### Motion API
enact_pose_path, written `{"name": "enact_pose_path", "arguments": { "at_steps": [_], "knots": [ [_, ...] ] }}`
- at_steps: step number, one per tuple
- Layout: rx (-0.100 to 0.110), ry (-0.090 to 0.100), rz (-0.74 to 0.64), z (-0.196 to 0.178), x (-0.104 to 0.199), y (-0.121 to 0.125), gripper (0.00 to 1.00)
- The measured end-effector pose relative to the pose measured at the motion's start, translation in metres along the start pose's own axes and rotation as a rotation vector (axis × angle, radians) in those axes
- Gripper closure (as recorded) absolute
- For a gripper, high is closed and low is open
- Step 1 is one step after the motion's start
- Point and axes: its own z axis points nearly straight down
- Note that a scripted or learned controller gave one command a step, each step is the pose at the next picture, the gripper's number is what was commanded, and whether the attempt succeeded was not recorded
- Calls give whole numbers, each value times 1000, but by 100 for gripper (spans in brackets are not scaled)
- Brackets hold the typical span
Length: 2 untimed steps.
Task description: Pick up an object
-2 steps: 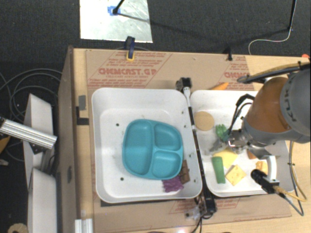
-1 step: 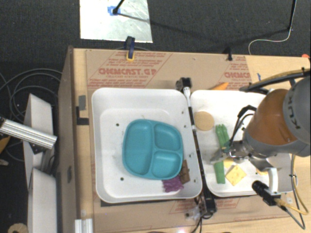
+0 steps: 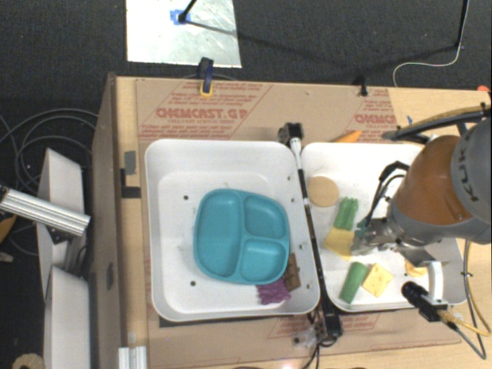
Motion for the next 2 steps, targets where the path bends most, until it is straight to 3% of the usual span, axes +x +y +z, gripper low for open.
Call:
{"name": "enact_pose_path", "arguments": {
  "at_steps": [1,2],
  "knots": [
    [-3,-4,3,-73,-57,-1,100],
    [-3,-2,-5,-89,-65,48,100]
  ]
}}
